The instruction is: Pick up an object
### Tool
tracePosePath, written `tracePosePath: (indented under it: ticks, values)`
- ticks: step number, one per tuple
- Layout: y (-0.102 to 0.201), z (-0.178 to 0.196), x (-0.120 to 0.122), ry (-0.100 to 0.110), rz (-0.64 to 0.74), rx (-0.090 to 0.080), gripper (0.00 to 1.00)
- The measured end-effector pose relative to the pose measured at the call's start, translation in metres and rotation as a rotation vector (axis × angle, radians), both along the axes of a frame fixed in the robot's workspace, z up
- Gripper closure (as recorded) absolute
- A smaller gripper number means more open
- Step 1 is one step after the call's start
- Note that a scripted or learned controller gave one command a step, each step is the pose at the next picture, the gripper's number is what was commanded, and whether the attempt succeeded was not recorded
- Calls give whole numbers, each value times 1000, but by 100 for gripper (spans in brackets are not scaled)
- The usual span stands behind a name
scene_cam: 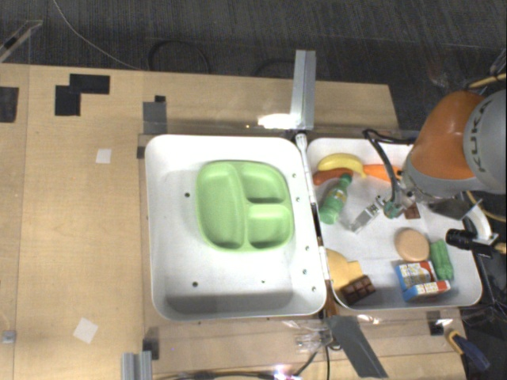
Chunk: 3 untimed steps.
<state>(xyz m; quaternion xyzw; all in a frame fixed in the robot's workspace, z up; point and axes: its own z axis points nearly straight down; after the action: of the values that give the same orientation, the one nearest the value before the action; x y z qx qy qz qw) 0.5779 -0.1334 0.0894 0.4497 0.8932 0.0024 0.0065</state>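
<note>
Fingers [363,218] low in rt bin [467,291], beside green bottle [333,199].

Arm [483,145] housing: partial letters "KU", cut off at frame edge.
Carton [422,280]: printed label, illegible.

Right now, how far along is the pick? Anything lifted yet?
Done: the arm is over the right bin and the gripper is low among the items, beside the green bottle. In hand: nothing shows between its fingers. Left: grasp and lift; banana and juice box lie untouched.
</note>
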Motion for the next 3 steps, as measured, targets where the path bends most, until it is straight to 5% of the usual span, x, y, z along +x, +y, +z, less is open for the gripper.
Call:
tracePosePath:
  ticks: [1,2,3]
  values:
    - [-34,0,82,71,-76,16,0]
    - [5,-1,81,47,-274,-19,0]
    - [16,-1,83,39,-314,-16,0]
